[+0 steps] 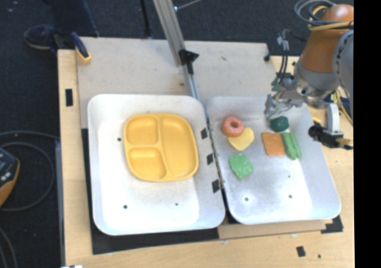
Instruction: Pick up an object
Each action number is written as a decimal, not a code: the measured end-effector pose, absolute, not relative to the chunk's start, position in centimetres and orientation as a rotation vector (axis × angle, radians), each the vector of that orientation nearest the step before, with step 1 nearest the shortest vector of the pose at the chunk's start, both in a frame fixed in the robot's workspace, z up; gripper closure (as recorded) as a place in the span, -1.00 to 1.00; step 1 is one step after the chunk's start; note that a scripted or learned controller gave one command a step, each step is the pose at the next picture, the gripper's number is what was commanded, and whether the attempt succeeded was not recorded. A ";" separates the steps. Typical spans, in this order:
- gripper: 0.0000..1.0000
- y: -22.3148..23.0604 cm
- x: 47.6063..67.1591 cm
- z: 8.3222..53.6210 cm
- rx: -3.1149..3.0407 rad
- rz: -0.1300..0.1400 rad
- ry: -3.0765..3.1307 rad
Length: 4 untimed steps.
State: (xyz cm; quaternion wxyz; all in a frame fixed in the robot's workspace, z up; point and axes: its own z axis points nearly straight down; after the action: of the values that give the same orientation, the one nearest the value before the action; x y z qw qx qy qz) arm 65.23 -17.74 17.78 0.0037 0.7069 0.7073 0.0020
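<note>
From my seat I see the gripper low over the back of the right bin, its tips right at a small dark green object; I cannot tell how it is set or whether anything is pinched (the tips blur into that green piece). The grey arm, with its orange band, reaches in from the right above it.

Just in front of the dark green piece lie an orange block and a light green stick, side by side and touching. To their left I see a pink doughnut with a yellow piece against its front edge, and nearer the camera a green leafy lump, apart from the rest.

The left bin holds a yellow divided tray, three compartments, lying flat near the middle. A slanted metal rail runs down between the two bins from the back.
</note>
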 end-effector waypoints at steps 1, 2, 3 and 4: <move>1.00 -17.3 66.0 23.9 2.212 0.007 2.220; 1.00 -17.5 66.1 28.9 2.212 0.005 2.221; 1.00 -13.6 64.6 27.8 2.216 -0.001 2.226; 1.00 -9.7 63.3 27.0 2.216 -0.001 2.226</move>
State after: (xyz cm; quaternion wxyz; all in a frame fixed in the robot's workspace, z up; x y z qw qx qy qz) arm 63.31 -9.71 26.95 0.0004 0.7056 0.7087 -0.0002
